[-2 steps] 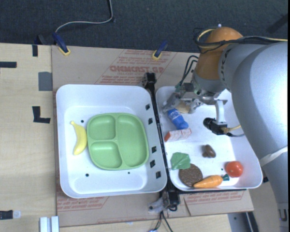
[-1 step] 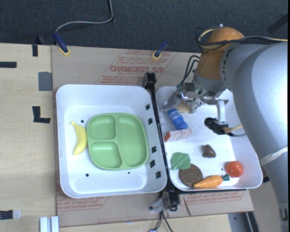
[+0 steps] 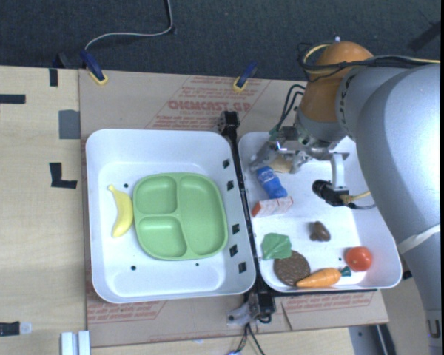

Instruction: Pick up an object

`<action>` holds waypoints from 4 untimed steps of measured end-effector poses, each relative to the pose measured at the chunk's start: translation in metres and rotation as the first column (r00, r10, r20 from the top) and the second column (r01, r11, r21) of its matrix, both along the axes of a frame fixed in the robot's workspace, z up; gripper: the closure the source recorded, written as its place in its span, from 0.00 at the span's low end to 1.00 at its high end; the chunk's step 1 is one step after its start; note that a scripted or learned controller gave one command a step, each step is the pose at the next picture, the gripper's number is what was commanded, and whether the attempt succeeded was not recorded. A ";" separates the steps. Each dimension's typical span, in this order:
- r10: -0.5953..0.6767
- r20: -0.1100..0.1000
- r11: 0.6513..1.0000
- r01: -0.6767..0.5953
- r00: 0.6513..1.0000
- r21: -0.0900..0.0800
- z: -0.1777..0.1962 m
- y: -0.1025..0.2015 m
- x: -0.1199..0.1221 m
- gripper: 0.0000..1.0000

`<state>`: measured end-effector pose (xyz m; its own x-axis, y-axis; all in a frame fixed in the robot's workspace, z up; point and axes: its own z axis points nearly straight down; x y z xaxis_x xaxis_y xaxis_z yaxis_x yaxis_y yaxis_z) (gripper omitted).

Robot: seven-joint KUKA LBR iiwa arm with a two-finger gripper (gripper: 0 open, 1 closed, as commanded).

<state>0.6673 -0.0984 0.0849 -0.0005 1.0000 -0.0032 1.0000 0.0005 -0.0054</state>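
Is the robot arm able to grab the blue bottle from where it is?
Probably yes. The gripper hangs in the right bin, right beside the blue bottle. Nothing lies on top of the bottle, and the small box just sits beside it.

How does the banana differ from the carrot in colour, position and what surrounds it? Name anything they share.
The banana is yellow; the carrot is orange with a green tip. The banana lies in the left bin, beside the green tray; the carrot lies in the right bin, touching a brown round disc. Both are long and tapered.
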 end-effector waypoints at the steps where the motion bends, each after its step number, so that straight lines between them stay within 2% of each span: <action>1: 0.001 0.006 1.000 -0.001 1.000 0.001 0.000 -0.002 -0.003 0.00; 2: 0.002 -0.001 1.000 -0.002 1.000 0.003 0.000 -0.002 0.000 0.00; 4: 0.000 0.005 1.000 0.000 1.000 0.000 0.000 0.003 -0.004 0.00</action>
